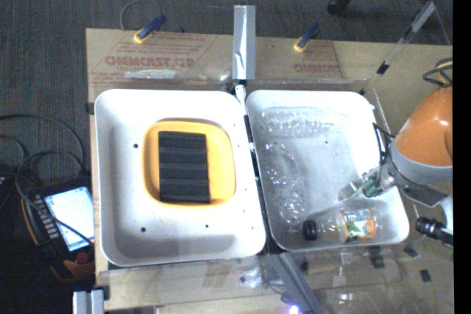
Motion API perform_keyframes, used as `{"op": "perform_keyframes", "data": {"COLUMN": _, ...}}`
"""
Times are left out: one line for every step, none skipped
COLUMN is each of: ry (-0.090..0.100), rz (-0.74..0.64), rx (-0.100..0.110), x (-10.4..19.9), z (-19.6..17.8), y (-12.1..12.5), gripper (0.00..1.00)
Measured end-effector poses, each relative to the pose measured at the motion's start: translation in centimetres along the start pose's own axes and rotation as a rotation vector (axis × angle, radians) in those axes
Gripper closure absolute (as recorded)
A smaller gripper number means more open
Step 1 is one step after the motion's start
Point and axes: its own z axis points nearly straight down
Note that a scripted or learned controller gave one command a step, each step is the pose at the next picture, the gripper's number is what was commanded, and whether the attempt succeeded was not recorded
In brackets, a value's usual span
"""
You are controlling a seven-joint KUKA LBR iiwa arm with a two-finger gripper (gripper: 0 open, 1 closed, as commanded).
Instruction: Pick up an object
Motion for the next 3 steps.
{"op": "perform_keyframes", "data": {"ry": -0.01, "rz": -0.014, "rx": -0.002, "x": 6.9, "z": 0.8, "y": 2.8, "gripper": 1.0}}
{"op": "perform_keyframes", "data": {"ry": -0.009, "rz": -0.015, "rx": -0.001, "x": 7.0, "z": 1.0, "y": 2.7, "gripper": 0.0}}
{"op": "perform_keyframes", "data": {"ry": -0.003, "rz": 0.296, "rx": 0.003, "x": 0.4, "z": 1.2, "y": 6.7, "gripper": 0.0}}
